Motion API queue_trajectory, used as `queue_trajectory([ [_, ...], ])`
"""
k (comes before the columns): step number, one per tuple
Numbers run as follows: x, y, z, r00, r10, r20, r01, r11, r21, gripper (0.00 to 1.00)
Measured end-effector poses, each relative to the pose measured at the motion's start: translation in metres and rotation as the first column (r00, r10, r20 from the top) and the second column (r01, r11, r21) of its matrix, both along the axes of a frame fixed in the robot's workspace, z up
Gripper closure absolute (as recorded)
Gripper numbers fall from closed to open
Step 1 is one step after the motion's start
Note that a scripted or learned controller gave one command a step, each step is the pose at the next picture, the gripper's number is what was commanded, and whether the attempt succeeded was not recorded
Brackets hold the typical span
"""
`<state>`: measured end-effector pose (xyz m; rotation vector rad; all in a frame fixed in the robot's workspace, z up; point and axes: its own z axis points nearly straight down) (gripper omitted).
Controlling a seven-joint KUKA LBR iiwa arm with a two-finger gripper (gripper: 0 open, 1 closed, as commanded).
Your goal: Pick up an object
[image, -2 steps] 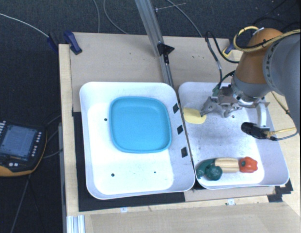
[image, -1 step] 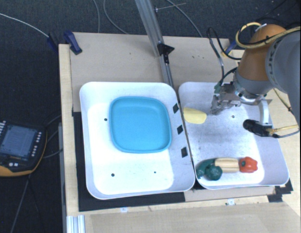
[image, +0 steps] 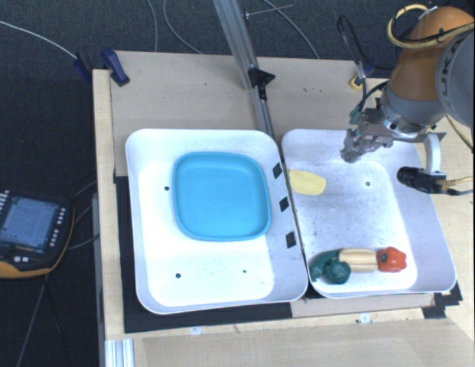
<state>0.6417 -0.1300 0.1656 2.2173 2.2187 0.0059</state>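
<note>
My gripper [image: 352,154] hangs over the far part of the right bin [image: 421,228], its tip low near the bin floor with nothing seen in it. A pale yellow piece [image: 307,182] lies to its left by the bin's left wall. Along the near wall lie a dark green piece [image: 330,268], a tan stick [image: 358,260] and a red piece [image: 391,259] in a row.
A blue square tray [image: 221,196] sits in the left bin [image: 149,205]. A metal pole [image: 239,29] slants up from between the bins. Cables lie on the dark floor beyond the bench, and a handheld pendant [image: 27,228] lies at the left.
</note>
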Motion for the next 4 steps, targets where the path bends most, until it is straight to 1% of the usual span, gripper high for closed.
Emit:
queue_trajectory([
  [1, 0.001, 0.0, 0.053, 1.0, 0.0, -0.001, 0.0, 1.0, 0.0, 1.0],
  [2, -0.01, 0.053, 0.067, 1.0, 0.004, -0.004, -0.004, 1.0, 0.002, 1.0],
  [3, -0.014, 0.11, 0.075, 1.0, 0.004, -0.005, -0.004, 1.0, 0.003, 1.0],
  [4, -0.027, 0.158, 0.064, 1.0, 0.004, -0.006, -0.004, 1.0, 0.002, 1.0],
])
